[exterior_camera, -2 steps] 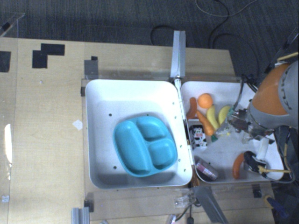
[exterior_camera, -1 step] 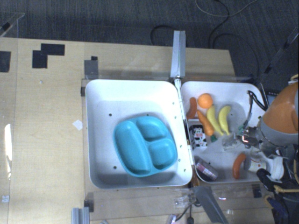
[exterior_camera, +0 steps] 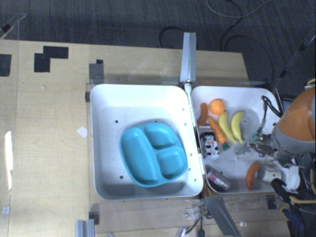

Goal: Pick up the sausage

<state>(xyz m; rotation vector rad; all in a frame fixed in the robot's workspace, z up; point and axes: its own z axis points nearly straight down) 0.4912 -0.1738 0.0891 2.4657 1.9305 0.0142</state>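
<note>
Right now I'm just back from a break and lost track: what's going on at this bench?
A grey arm with an orange band reaches into the right bin from the right. Its gripper sits low among the toy food, just above the orange-red sausage, which lies on the bin floor, not lifted. Two bananas, an orange and a carrot lie nearby. The left bin holds a blue divided tray.

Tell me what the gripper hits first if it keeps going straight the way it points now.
Probably the bare floor of the right bin just right of the bananas. The gripper points down and leftward; the sausage lies below that line. Depth is unclear.
</note>
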